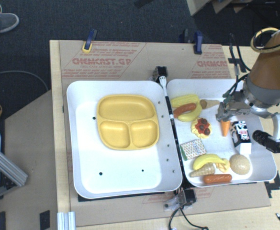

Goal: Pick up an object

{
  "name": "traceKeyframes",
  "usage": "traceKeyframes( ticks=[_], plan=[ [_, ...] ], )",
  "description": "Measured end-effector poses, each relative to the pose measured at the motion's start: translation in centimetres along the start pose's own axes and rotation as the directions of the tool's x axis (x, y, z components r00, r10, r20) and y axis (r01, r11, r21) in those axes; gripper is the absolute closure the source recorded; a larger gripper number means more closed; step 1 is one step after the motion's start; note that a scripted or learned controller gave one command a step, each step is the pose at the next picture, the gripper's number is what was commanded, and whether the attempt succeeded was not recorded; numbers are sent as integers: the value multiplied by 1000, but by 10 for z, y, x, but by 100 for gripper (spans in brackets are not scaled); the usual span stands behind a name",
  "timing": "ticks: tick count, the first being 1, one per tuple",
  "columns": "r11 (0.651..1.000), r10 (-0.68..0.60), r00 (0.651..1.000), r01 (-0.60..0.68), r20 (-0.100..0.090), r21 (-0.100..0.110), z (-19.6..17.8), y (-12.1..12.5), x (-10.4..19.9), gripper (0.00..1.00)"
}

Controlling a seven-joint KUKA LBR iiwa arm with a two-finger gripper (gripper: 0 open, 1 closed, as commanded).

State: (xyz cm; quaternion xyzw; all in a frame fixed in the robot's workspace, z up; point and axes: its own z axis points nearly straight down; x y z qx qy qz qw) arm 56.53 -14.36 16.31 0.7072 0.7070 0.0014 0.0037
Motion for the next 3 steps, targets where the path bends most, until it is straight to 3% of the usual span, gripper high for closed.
traceKeyframes(
  ticks=[1, 2, 3],
  plan=[
    [1000, -1, 1000, 1, 0, -2, -64, 5, -5, 100],
    [1000, -1, 1000, 1, -2, 4, -62, 6, -5, 100],
    [1000, -4, 1000, 4, -2, 4, -51, 23, 43, 100]
  ],
)
